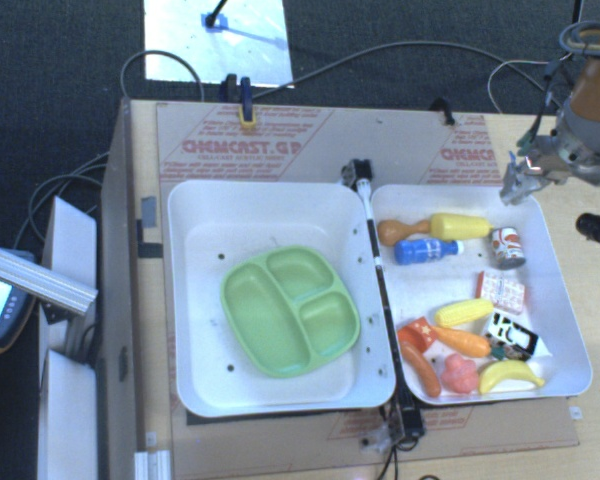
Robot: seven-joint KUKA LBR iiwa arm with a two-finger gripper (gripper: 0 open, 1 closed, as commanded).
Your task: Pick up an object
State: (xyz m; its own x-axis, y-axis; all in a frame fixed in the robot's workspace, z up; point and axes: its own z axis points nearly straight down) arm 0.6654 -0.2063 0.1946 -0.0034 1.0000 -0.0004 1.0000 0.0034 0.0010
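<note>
Camera view: the gripper hangs at the far right corner of the right bin, just over its rim; whether its fingers are spread or pressed together cannot be told, and nothing shows between them.

Just below the claw and to its left, a yellow bottle lies on its side, long axis running left-right. A blue bottle lies beneath it, cap end toward the can standing directly below the claw. An orange-brown piece touches the yellow bottle's left end.

Farther below the claw, toy foods crowd the near end: corn, carrot, banana.

Well to the claw's left, a green 3-compartment plate sits in the left bin, bare floor around it.

The cardboard behind reads "CHEMCAST GP".
</note>
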